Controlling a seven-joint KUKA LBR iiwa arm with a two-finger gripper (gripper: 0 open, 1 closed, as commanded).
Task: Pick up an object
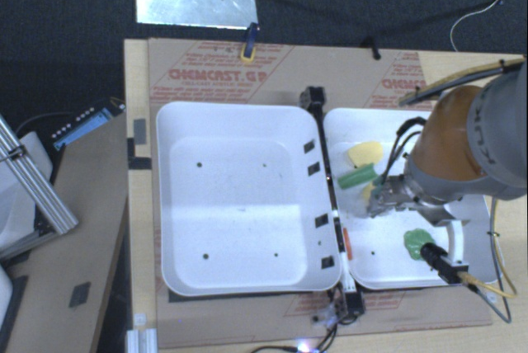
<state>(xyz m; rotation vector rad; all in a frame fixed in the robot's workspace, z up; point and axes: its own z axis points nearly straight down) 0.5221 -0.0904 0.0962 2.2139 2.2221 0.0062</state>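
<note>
A green bar [356, 176] lies in the right bin [388, 277], just under a yellow piece [364, 153] and just left of the gripper [381, 200]. A green lump [417, 242] sits nearer the front, well apart from the gripper. Whether the claw is open or closed cannot be told, and nothing is seen held in it. The pick is judged not yet done: closing and lifting are left. On the board [216, 72] under the bins, "CHEMCAST GP" is printed in red.
</note>
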